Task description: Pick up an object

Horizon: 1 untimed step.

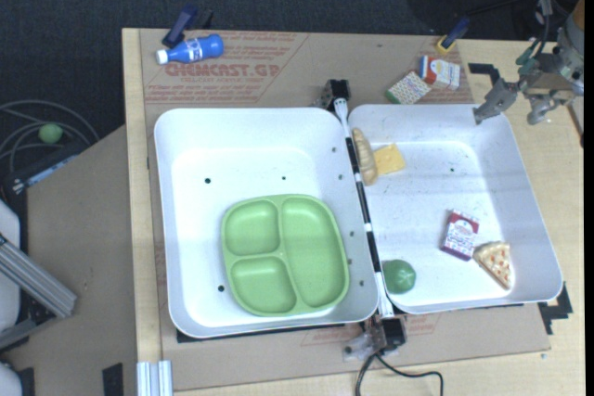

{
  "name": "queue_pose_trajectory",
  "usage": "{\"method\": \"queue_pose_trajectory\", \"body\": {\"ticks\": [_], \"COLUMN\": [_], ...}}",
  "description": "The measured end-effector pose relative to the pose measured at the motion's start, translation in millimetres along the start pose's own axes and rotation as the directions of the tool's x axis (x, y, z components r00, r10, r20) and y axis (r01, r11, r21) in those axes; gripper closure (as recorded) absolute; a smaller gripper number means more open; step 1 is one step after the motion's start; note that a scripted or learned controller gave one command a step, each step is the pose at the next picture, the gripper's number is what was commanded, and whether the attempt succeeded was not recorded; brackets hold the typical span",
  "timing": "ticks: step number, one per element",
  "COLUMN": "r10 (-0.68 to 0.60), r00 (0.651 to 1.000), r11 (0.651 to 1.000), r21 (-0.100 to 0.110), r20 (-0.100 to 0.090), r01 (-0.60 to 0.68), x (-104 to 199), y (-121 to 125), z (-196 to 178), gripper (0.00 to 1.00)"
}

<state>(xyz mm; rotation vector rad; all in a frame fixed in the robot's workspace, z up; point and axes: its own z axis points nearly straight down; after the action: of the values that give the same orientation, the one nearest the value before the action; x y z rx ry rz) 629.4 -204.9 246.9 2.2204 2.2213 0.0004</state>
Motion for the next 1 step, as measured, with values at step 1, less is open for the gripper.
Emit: {"method": "queue_pose_trajectory", "body": {"ticks": [1], "r10": [-0.001], "r00": [1.000], "r11": [1.000], "r21": [0.002], "r20": [-0.002], "r01": [0.001], "x": [53.1], "y": [-27.0], "z": [31.6], "gripper": [0.00]}}
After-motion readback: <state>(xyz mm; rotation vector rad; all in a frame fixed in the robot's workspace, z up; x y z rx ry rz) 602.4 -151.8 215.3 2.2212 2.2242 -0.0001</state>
